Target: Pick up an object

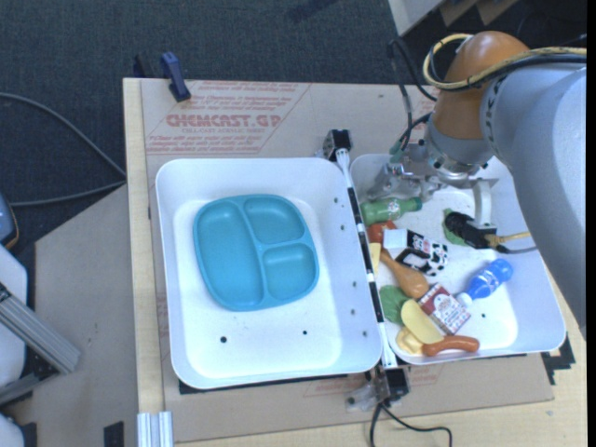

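Dark carpet surrounds a desk topped with printed cardboard, on which two white bins sit side by side. A blue clip is fixed at the desk's upper left edge. The left bin holds a blue divided plate, lying flat near its middle.

The right bin holds a jumble of toys along its left side. A green toy lies at the upper left. Below it are a black-and-white toy, a drumstick, a green pepper, a yellow piece, a red-and-white packet and a sausage at the bottom. A blue bottle lies apart, further right.

The grey arm enters from the upper right, with its orange band above the wrist. The pincer hangs low at the bin's upper left, just above the green toy. Whether it is apart, together or touching the toy cannot be told.
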Tool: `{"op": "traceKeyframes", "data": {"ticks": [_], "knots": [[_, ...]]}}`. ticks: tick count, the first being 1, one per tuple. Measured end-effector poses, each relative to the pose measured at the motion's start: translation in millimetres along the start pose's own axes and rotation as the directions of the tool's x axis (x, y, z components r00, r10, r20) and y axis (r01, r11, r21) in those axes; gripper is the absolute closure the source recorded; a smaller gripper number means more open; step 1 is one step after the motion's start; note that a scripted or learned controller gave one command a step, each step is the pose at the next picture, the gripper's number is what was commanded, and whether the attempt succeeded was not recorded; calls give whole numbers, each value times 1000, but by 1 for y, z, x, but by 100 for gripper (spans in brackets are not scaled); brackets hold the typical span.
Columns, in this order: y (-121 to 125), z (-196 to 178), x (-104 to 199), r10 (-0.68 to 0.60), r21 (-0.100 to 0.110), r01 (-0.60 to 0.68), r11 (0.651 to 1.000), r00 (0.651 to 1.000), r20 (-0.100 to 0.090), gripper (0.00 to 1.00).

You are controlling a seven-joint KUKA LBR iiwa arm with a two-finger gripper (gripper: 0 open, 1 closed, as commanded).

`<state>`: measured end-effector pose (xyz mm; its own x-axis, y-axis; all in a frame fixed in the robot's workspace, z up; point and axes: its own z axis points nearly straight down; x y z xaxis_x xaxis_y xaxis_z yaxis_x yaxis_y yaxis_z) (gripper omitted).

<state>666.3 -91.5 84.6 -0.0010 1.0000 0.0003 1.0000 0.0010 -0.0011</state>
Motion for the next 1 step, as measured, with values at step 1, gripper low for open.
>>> {"op": "traceKeyframes", "data": {"ticks": [1], "knots": [[2, -13, -7, 2, -14, -2, 1000, 1000, 15, 100]]}}
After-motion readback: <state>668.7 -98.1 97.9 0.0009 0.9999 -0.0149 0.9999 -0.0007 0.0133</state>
